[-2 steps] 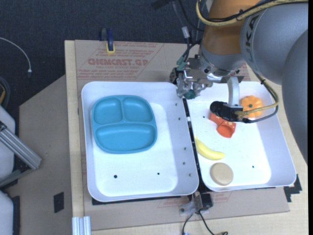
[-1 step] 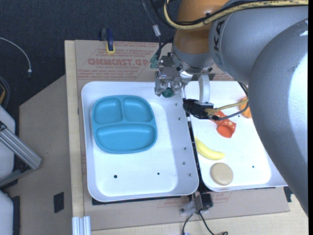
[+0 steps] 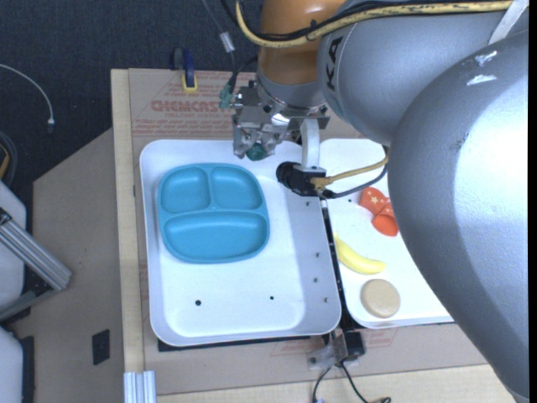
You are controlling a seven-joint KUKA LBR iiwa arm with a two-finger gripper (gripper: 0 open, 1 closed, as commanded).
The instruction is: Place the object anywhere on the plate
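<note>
Plate (image 3: 214,212) sits at nine o'clock; the banana (image 3: 359,259) at four looks light, smooth, curved, best pinched mid-body. End effector (image 3: 256,145) at twelve: grip state unreadable.

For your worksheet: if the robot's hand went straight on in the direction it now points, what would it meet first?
The hand points down over the far edge of the left bin, just beyond the blue plate. It would probably meet the white bin floor first, not the plate, though depth is hard to judge from this slanted view.
</note>
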